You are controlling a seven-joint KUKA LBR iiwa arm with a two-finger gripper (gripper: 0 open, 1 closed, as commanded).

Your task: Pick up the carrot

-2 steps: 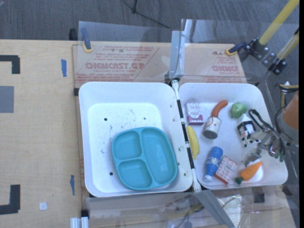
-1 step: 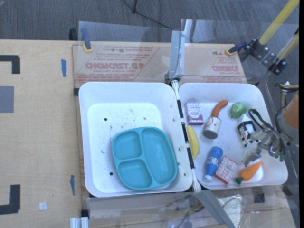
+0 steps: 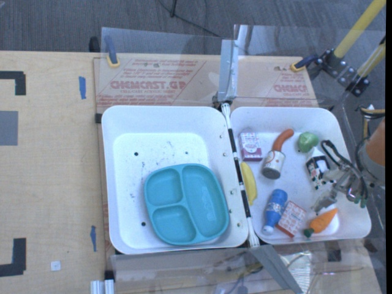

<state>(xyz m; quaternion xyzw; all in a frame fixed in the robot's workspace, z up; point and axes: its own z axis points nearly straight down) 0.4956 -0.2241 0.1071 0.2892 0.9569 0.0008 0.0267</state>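
I have one fixed camera, mounted above the bench and looking down at a slant. It takes in both shallow white plastic bins, left and right, side by side, plus the pale wooden bench top to their left. The grey floor runs along the top edge.

Orange carrot with a green top; turquoise tray in a white bin (speckled dark); yellow banana; blue bottle; green ball; tan wooden surface; pink-and-white carton.
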